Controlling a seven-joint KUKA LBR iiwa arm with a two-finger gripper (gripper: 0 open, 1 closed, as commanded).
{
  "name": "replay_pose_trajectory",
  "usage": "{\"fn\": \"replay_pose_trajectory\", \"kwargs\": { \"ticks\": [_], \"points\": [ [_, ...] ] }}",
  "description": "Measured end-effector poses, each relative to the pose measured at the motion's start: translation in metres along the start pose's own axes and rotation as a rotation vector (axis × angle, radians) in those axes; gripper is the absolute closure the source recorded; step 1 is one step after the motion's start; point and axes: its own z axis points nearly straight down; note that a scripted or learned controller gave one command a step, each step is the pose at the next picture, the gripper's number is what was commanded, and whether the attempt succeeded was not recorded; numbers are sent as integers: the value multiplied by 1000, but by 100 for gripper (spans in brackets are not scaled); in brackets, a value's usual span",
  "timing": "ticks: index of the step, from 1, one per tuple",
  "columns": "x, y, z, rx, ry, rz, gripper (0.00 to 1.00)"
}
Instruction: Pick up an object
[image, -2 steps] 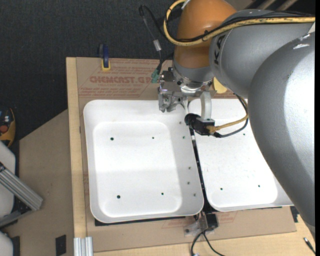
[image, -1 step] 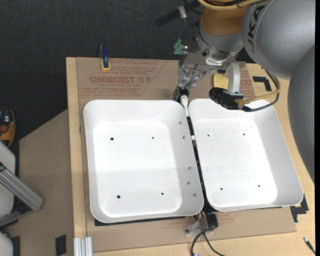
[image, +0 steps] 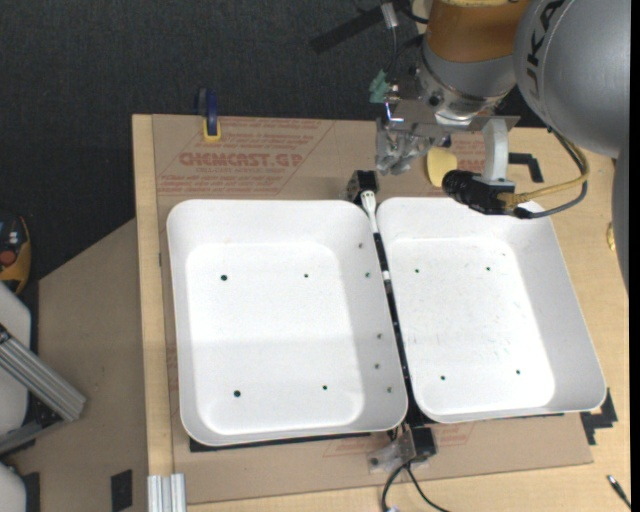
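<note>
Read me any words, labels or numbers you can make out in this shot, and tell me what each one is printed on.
"CHEMCAST GP" in faded red, on the brown paper-faced board under the two shallow white bins; the last letters are faint.
Smaller red print below it on the same board: too blurred to read.
Dark lettering on the grey arm, top right: cut off and unreadable.

Brown cardboard sheet (image: 250, 160) over the bench, dark speckled floor (image: 150, 60) beyond, aluminium rail (image: 40, 375) at left
</note>
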Motion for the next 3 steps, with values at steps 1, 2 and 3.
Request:
{"fn": "replay_pose_trajectory", "kwargs": {
  "ticks": [1,2,3],
  "points": [
    [61,-1,84,14,1,-7,100],
    [26,-20,7,-1,0,1,100],
    [38,-59,-18,5,2,-3,100]
  ]
}}
